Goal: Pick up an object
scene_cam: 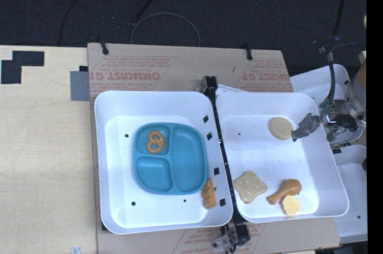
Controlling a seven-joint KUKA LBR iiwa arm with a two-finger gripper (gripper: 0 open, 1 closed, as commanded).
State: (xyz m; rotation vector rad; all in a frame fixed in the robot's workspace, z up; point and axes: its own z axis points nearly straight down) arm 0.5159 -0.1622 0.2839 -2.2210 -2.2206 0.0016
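From above, the left bin (119,109) holds a blue tray (179,163) with three sections. A pretzel (155,141) lies in the tray's upper-left section. An orange-brown snack (209,193) lies outside the tray, just beside its lower-right corner, on the bin floor.

The right bin (263,151) sits against the left bin. In it a pale disc (279,127) lies well up and right of the tray. A cracker (249,186), a drumstick (285,190) and a yellow piece (291,205) lie right of the tray's lower edge; the yellow piece touches the drumstick.

The gripper (305,126) hangs over the right bin's right side, just beside the disc. Whether the jaws are apart or closed cannot be told, and nothing shows between them.
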